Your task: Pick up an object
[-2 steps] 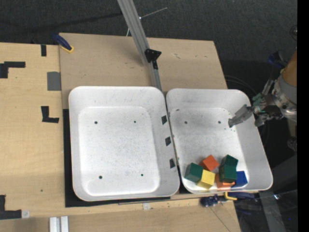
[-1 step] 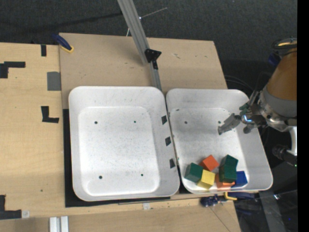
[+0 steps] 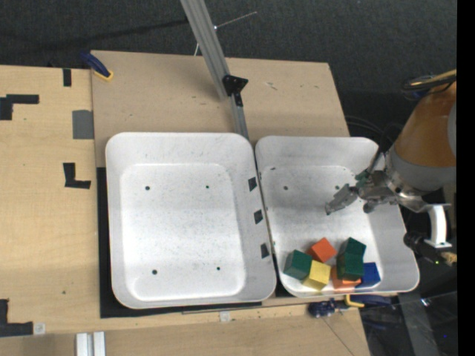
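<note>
The hand (image 3: 343, 199), grip state impossible to tell, hovers in the right bin (image 3: 312, 158); the cluster of blocks (image 3: 332, 262) lies at six o'clock.

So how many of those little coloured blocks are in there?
6 that I can make out, all clustered in the right bin's near corner: dark green, orange, yellow, another green, blue, and an orange-red one partly buried. More may be hidden.

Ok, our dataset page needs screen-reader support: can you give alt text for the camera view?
A grey-and-orange robot arm's gripper hovers over the right white bin, above a cluster of coloured blocks at its near edge. The left white bin sits alongside on the wooden bench.
</note>
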Tool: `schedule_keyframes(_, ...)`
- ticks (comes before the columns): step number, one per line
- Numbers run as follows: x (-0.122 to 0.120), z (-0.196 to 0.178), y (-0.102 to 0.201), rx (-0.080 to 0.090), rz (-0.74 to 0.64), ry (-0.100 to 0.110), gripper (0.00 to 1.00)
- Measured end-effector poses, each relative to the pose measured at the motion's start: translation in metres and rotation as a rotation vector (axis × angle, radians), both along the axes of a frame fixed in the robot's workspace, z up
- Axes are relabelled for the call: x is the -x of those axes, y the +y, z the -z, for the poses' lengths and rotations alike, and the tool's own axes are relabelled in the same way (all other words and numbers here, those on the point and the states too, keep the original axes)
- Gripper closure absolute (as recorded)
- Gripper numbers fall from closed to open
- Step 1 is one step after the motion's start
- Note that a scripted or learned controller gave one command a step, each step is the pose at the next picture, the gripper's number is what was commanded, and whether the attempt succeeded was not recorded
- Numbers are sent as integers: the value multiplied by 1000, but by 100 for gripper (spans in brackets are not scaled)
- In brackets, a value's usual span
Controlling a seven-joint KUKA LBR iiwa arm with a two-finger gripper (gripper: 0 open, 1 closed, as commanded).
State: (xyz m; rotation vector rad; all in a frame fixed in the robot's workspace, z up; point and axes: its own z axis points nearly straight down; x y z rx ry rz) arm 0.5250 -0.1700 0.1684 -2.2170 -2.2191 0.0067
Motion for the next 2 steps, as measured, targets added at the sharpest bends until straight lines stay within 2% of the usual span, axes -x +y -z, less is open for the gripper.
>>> schedule_keyframes(1,0,45,-5,0,1,0,0)
schedule_keyframes(2,-1,33,-4,-1,-1,-4,100)
